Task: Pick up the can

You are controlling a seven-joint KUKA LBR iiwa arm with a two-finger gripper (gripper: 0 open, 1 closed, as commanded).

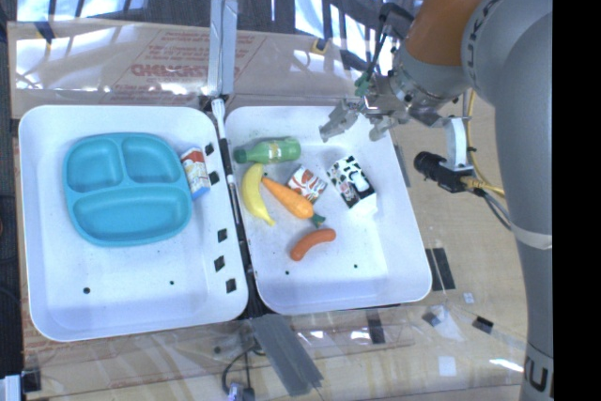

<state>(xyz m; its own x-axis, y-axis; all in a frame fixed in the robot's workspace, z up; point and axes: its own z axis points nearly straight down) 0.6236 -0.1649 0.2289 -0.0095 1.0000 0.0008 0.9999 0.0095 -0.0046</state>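
My 2-finger gripper [355, 119] hangs over the far right part of the right-hand shallow white bin [404, 268], near its back rim. Its 2 grey fingers [335, 125] are spread apart and there is nothing between them; they hold no object. My grey arm with its orange band [451, 5] comes in from the right side of the view, above the bin's back corner.

The small red and white can [195, 172] lies in the left-hand shallow white bin [56, 296], against that bin's right wall, just beside the right edge of the blue plastic divided plate [127, 186]. It appears to lie tilted on its side. It is well apart from my gripper, with the wall between the 2 bins lying between us.

Under and near my gripper, in the right bin, lie a green plastic bottle [268, 150] on its side near the back left, a yellow toy banana [254, 192] just below it, and an orange toy carrot [286, 198] touching the banana's side. A small red and white printed packet [306, 184] sits just beside the carrot, and a black and white patterned carton [350, 182] lies to its right, closest to my fingers. An orange-red toy sausage [312, 243] lies nearer the front of that bin.
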